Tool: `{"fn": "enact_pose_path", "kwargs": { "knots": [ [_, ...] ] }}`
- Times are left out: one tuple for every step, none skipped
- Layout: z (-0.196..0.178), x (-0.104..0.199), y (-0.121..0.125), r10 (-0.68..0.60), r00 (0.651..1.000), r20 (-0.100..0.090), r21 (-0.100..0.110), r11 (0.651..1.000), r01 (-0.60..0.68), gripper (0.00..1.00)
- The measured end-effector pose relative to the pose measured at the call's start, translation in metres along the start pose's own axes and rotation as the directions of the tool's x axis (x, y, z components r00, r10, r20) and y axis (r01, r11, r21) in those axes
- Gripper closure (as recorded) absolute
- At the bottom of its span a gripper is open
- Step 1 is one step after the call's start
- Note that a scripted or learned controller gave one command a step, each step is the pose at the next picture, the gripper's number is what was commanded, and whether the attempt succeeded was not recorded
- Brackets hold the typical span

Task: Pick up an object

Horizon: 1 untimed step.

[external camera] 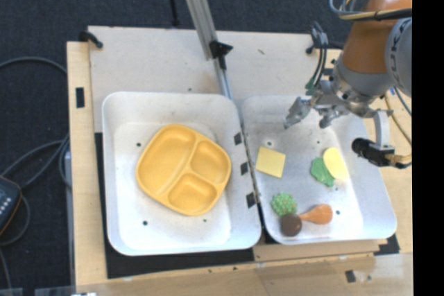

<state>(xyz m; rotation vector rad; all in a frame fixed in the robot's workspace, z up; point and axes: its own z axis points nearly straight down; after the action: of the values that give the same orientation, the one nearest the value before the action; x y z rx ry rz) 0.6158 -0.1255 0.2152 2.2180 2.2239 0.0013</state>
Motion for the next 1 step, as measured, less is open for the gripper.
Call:
{"fn": "enact_pose_path", "kwargs": {
  "knots": [
    [0.0000,0.0001,0.0000,0.000,1.000,0.000,0.000,1.000,0.000,0.00]
  ]
}}
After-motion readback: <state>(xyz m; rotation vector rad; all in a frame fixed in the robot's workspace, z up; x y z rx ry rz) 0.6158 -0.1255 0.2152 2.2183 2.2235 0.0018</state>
